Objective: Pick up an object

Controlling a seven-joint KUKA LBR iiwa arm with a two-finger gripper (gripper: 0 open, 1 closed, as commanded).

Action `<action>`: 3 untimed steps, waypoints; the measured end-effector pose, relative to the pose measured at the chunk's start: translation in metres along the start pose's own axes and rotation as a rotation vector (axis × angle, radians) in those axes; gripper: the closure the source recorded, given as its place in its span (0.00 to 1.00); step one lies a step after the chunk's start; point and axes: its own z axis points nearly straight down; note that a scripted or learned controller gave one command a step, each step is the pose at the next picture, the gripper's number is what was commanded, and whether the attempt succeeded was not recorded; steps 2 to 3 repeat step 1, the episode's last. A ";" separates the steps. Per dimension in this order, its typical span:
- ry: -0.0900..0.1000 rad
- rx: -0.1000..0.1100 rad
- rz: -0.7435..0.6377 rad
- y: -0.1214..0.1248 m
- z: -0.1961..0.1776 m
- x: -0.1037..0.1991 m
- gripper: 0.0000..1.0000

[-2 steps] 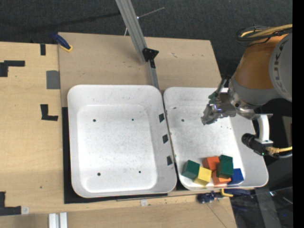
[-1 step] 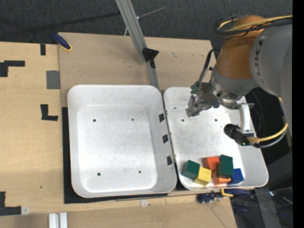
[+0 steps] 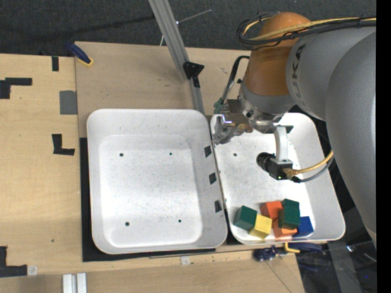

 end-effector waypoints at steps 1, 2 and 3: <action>0.001 -0.001 0.000 0.018 -0.003 0.060 1.00; 0.001 -0.001 0.000 0.018 -0.003 0.060 1.00; 0.001 -0.001 0.000 0.018 -0.003 0.060 1.00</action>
